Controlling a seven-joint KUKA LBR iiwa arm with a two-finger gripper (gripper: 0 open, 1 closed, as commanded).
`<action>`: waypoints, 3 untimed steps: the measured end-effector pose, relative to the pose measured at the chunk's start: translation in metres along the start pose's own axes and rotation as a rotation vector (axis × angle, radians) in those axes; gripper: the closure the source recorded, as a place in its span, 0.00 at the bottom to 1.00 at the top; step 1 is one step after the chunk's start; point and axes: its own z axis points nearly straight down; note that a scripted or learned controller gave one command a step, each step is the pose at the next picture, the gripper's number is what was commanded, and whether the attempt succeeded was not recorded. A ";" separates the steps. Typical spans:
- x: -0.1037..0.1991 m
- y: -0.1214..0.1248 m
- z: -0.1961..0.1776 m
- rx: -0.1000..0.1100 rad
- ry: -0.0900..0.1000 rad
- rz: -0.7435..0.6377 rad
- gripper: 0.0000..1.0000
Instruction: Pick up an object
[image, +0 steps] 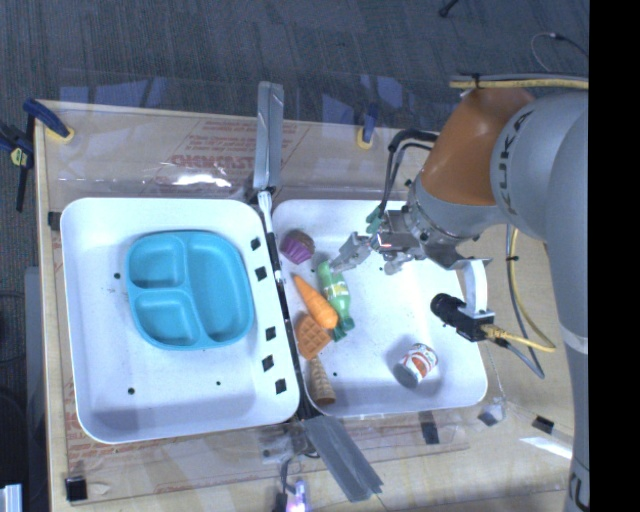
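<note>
My arm (500, 150) reaches in over the right bin (455, 395), wrist bent low. My claw (352, 252) hangs open, holding nothing, its tips just above the green bottle (336, 295) and beside the carrot (315, 303).

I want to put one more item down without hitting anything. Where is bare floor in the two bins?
Left bin: bare floor all around the blue tray, widest along its near wall. Right bin: bare floor between the can and the carrot. Crowded by the divider: purple piece, green bottle, carrot. The gripper hangs over the far part.
</note>
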 end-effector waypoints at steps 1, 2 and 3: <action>-0.040 0.027 0.126 -0.003 -0.001 -0.086 0.00; -0.041 0.027 0.119 0.003 0.000 -0.092 1.00; 0.014 0.047 0.000 -0.002 -0.001 0.073 1.00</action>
